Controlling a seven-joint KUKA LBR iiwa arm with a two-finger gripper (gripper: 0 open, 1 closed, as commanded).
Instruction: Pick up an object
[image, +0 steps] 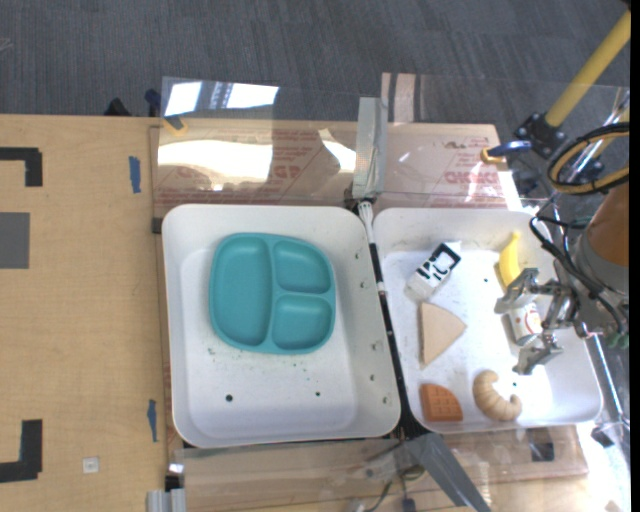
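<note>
My gripper hangs over the right side of the right bin and stands open. One finger points toward the bin's far side, the other finger toward its near side. Between them lies a small white item with a red mark, with a gap on each side of it, so it is not gripped. Also in this bin are a yellow piece, a white and black carton, a tan wedge, an orange waffle and a croissant.
The left bin holds a teal divided plate. A raised divider separates the two bins. Cables and the arm's body crowd the right rim of the right bin. A clear panel stands behind both bins.
</note>
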